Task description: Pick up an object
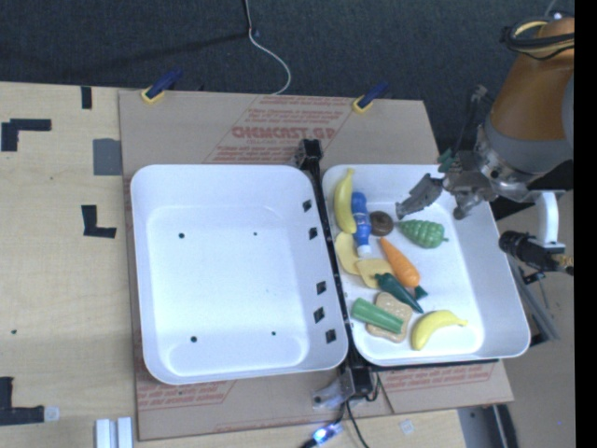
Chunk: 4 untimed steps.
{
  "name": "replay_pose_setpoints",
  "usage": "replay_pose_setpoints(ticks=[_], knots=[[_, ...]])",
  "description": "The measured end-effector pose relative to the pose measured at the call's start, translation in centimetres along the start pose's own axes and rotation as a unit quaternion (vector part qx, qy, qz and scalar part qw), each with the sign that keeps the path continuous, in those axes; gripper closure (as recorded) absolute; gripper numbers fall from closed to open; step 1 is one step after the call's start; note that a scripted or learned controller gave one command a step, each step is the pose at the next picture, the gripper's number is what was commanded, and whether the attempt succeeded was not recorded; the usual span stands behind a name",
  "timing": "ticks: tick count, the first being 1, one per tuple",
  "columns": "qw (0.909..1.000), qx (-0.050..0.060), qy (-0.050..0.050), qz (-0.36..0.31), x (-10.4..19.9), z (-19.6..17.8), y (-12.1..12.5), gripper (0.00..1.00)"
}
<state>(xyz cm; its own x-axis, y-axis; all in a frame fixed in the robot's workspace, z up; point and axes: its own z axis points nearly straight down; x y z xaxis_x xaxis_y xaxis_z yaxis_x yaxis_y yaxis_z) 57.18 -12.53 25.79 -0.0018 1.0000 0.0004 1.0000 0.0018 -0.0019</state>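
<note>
Two white bins on the worktop (84,278), toys all in the right bin (485,250). End effector (438,197) spread wide, holding nothing, just above the bumpy green toy (423,232). Probably light, hard plastic, a bit slippery. Best pinched across its fat middle. Orange carrot (399,261) close beside it, small brown ball (380,221) too.

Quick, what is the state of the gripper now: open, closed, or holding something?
Two-finger gripper: open, holding nothing, above the right white bin near the green bumpy toy fruit.
</note>
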Motion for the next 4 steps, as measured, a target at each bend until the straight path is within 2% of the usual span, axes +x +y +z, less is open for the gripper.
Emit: replay_pose_setpoints(ticks=[1,2,3,4], knots=[[1.0,0.006,0.001,-0.001,2.8,13.2,3.1,0.0],[1.0,-0.005,-0.002,-0.001,1.6,17.2,8.1,0.0],[1.0,-0.008,-0.003,-0.001,1.6,15.4,8.3,1.0],[1.0,-0.006,0.001,-0.004,9.4,6.7,10.0,1.0]])
